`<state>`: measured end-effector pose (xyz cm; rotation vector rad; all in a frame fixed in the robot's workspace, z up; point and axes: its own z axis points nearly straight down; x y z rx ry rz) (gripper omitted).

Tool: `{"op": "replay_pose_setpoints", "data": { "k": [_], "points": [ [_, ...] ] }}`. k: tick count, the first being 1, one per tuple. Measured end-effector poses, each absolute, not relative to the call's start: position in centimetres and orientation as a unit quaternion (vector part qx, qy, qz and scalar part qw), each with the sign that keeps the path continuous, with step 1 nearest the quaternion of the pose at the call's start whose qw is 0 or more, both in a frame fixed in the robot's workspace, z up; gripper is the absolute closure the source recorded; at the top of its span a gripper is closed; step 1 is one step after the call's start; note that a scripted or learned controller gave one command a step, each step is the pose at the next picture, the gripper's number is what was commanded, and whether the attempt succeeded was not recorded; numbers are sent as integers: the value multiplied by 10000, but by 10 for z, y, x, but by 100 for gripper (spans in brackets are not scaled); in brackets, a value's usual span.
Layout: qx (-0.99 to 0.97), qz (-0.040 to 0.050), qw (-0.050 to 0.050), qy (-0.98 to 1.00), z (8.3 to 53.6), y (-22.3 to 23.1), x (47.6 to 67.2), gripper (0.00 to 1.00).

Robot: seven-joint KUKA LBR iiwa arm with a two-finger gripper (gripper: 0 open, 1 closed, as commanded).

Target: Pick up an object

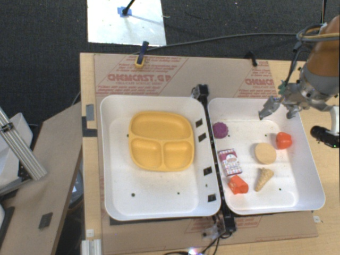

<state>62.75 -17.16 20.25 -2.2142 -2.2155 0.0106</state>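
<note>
White plastic bins sit side by side on the desk (90, 158), and the right bin (311, 193) holds all the loose pieces. The left bin (114, 195) carries a yellow divided tray (161, 141).

From where I stand, the gripper (280, 108) hangs over the far edge of the right bin with its two fingers spread wide and nothing between them. Every candidate lies on the near side of it. Closest is a small red piece (283, 139), just near of the right-hand finger, hard by the bin's right wall. A tan round disc (265, 153) lies a little nearer and to the left. A purple ball (220, 129) rests well to the left, by the divider. Farther toward the near rim are a patterned carton (230, 162), an orange-red block (238, 184) and a cone (263, 178), whose long axis runs near to far, slightly tilted.

I'd judge the red piece the shortest reach: a short move toward the near side, then straight down.
</note>
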Motion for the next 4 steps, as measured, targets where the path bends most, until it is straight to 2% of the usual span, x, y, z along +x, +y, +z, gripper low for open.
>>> {"op": "replay_pose_setpoints", "data": {
  "k": [1,4],
  "points": [
    [-7059,-4,-8,-7083,211,-171,630,0],
    [-7050,2,1,-7092,83,-163,634,0]
  ]
}}
